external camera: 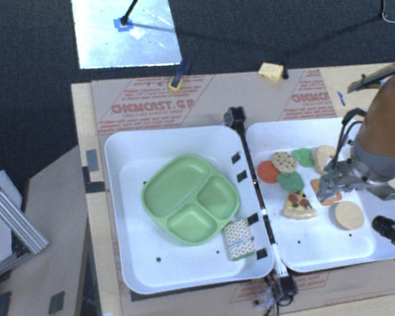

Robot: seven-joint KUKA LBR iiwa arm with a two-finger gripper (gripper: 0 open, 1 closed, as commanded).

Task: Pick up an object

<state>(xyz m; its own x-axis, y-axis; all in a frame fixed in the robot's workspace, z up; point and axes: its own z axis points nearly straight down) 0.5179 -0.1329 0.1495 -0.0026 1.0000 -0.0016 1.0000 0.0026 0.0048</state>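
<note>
The right bin [320,256] holds several toy foods: a red disc [267,172], a speckled cookie [283,161], a dark green piece [303,157], a beige piece [323,154], a green leafy piece [290,181], a pizza slice [299,206] and a tan round biscuit [349,215]. My gripper [330,185] reaches in from the right and is low over the bin's middle right. It sits directly over a small orange piece [322,191], which it partly hides. Whether it touches that piece is unclear.
In the left bin [135,265] lie a green divided plate [191,200] and a small patterned packet [239,239] by the plate's lower right corner. A black divider [251,183] runs between the bins. A yellow block [270,72] sits on the cardboard behind them.
</note>
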